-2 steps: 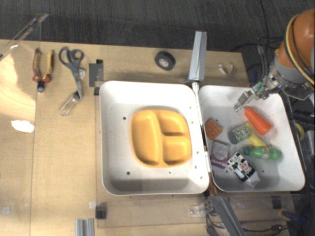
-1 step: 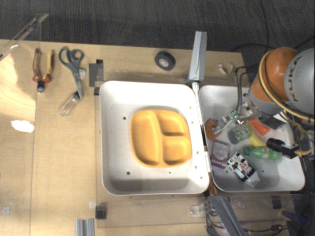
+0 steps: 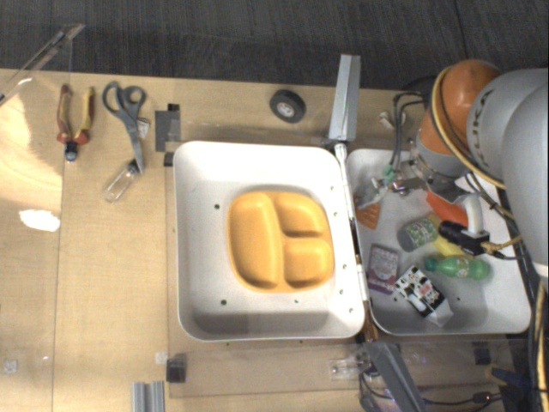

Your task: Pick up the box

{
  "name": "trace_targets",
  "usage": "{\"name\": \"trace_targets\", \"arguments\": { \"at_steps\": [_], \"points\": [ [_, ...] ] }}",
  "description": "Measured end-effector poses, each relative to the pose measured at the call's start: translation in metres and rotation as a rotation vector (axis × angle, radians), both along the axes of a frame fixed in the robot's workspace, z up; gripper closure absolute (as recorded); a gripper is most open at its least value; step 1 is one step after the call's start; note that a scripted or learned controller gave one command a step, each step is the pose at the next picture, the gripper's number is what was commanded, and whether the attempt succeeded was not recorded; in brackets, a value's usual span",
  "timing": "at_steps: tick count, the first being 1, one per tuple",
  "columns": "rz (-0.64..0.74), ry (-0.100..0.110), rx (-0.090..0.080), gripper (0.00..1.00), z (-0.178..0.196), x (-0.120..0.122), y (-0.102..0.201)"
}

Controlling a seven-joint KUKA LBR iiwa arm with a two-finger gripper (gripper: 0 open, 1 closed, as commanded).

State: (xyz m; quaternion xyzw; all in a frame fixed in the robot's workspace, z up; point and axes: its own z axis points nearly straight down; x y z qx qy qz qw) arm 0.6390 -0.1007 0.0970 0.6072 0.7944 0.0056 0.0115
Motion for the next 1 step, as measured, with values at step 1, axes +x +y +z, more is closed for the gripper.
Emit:
{"name": "trace_targets", "arguments": {
  "at_steps": [1],
  "points": [
    [0.007, -0.008, 0.003, 1.0, 0.0127, 0.0028, 0.0035]
  ]
}}
